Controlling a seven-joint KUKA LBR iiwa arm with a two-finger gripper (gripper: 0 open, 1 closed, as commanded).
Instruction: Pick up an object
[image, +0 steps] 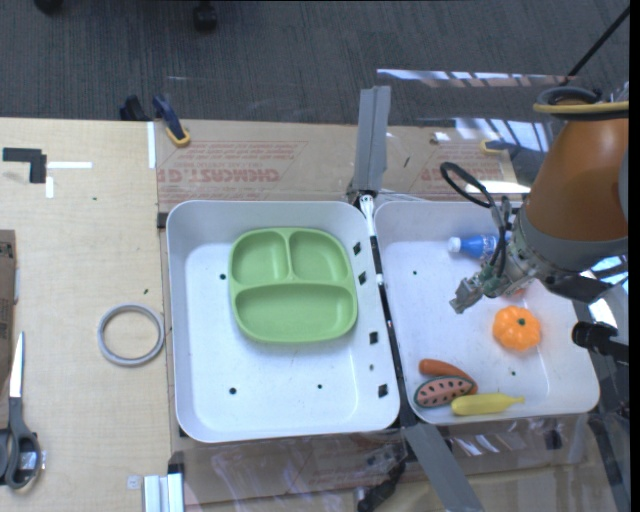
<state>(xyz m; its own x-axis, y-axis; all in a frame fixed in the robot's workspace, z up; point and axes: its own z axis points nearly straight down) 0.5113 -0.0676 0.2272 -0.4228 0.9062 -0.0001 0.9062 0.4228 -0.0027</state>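
Your gripper (470, 292) hangs over the right bin (575, 400), its state impossible to tell, with a blue bottle (472, 243) just behind it, a pumpkin (517, 328) just beside it, a yellow banana (485, 403) nearer you, and the green plate (293, 285) well left.

The arm (585, 175) runs off the right edge and covers the right bin's (400, 330) far corner. The gripper's (470, 293) fingers are too small and blurred to read. A blue bottle (472, 243) is partly hidden behind the wrist. Scissors (15, 440) are cut by the left edge.
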